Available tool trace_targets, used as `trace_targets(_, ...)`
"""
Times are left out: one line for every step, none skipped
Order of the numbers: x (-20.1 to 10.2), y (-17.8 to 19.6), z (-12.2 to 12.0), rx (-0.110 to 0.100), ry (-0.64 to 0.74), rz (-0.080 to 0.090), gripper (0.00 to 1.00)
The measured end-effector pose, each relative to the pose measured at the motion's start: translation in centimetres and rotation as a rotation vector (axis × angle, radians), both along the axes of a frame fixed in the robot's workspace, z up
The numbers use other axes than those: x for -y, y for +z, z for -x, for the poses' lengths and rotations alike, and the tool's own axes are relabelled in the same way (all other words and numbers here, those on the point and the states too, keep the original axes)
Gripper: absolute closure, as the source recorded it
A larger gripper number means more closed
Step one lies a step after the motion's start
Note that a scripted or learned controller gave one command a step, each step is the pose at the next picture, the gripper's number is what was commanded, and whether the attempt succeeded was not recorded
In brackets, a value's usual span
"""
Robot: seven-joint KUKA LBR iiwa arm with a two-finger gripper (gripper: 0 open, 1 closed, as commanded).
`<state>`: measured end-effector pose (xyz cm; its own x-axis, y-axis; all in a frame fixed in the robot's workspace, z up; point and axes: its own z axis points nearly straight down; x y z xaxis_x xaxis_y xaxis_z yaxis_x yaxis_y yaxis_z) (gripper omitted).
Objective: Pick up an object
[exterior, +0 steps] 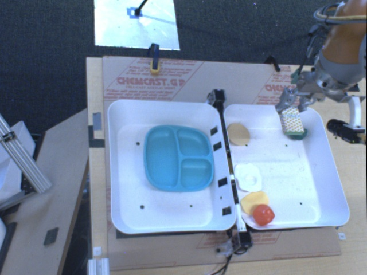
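Overhead view of the bench with two white bins side by side; the arm is reaching in from the right, and its gripper (291, 109) is hanging over the far corner of the right bin (327, 171). A sponge-like block (293, 122), white with a dotted face and a green underside, is sitting directly beneath the gripper; its upper end is lying between the fingertips, so the gripper appears to be closing narrowly on it, though the contact is small in this view and the grasp is a judgement rather than a certainty. The block's lower edge is looking level with, or just above, the bin floor near the far wall; whether it is clear of the floor cannot be told.

Progress, as judged: the approach and the closing are looking done; the lift is what is remaining, and the pick is counting as complete only once the block is rising free with the fingers.

Other objects are resting untouched in the right bin: a tan disc (238, 134) near the divider; a white piece (249, 177) below it; a yellow piece (254, 200) touching a red ball (263, 214) at the near edge. The left bin (123, 153) is holding a blue divided plate (178, 157).
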<state>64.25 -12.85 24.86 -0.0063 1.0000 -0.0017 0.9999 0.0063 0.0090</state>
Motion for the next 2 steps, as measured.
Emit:
trace_targets(-5.6, 0.5, 2.2, -0.008, 0.003, -0.003, 1.00)
trace_targets(-9.6, 0.3, 3.7, -0.009, 0.002, -0.003, 1.00)
